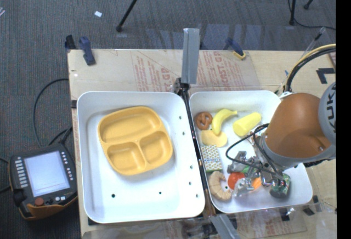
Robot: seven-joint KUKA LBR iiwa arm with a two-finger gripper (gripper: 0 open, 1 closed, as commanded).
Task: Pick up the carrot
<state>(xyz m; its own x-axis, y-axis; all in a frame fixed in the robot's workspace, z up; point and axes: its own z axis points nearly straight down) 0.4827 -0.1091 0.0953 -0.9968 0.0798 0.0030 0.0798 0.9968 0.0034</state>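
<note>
In the right bin [285, 100], a small orange piece that looks like the carrot [256, 182] lies near the front, mostly covered by the gripper's body. My gripper [251, 173] hangs low over that spot, directly above the orange piece and a red round item [236, 180] beside it. Cables and the wrist hide its tips. The orange band of the arm [296, 125] rises to the right of it.
Also in the right bin are a pretzel [203, 119], a banana [222, 119], a yellow fruit [247, 123], a patterned block [211, 157], a bagel [220, 186] and a green item [279, 188]. A yellow divided plate [135, 139] lies in the left bin [88, 177].
</note>
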